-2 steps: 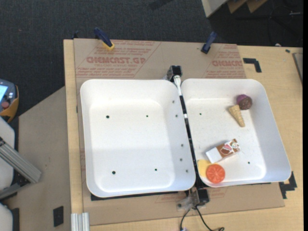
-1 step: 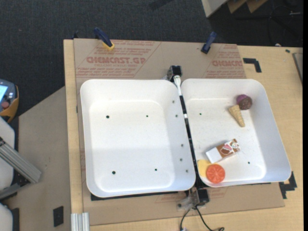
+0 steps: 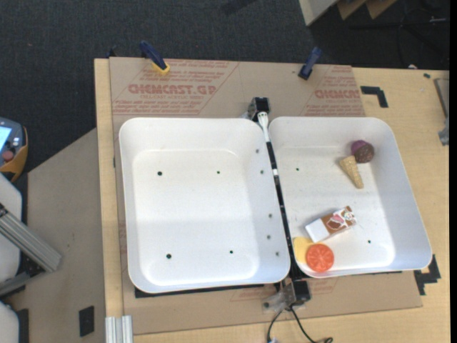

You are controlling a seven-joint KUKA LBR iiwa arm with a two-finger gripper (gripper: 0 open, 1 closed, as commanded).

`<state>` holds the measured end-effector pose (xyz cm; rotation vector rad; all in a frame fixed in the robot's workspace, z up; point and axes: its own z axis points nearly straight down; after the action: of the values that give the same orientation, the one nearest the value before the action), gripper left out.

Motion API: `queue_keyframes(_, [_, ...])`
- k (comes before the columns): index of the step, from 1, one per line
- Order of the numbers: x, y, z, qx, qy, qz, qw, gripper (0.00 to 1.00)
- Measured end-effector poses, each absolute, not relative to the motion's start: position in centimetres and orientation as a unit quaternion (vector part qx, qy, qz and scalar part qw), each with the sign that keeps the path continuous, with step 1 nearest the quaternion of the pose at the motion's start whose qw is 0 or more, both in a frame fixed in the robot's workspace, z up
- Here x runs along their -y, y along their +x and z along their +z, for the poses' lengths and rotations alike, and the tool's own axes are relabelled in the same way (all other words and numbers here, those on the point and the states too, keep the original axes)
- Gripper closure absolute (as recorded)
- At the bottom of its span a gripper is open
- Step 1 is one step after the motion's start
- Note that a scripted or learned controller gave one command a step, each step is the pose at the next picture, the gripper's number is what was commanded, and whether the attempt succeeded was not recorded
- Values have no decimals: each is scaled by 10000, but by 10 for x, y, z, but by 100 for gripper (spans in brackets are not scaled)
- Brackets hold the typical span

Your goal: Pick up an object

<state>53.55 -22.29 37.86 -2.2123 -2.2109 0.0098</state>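
Looking down on two white bins sitting side by side on a cardboard sheet (image 3: pixel 235 81) with red print on it, and all the pickable stuff is in the right bin (image 3: pixel 314 148). Up near that bin's far right corner there's a toy ice cream cone (image 3: pixel 352 170), lying flat with its purple scoop (image 3: pixel 362 151) pointing toward the far edge and the tan tip pointing toward the near one. Down by the near edge, well apart from the cone, sits a small brown-and-white packet (image 3: pixel 332 224), tilted at an angle. Just beside it, in the near left corner, is a round orange-red toy fruit (image 3: pixel 319 257), touching or overlapping a yellow piece (image 3: pixel 301 247) on its left; can't make out what the yellow thing is. The left bin (image 3: pixel 189 206) has its right edge pressed against the right bin, with a black clip (image 3: pixel 259 108) at the far end of that seam. Two blue clamps (image 3: pixel 155 56) (image 3: pixel 310 61) grip the cardboard's far edge. As for the gripper, honestly can't tell how far open it is or whether it has hold of anything.
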Motion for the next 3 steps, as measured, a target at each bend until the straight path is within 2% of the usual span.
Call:
queue_keyframes(1, [173, 636, 546, 7105, -7036, -58, -113, 100])
queue_keyframes(2, [228, 591, 536, 7049, -7094, 11, -4, 100])
queue_keyframes(3, [179, 549, 463, 7080, -7062, 18, 45, 100])
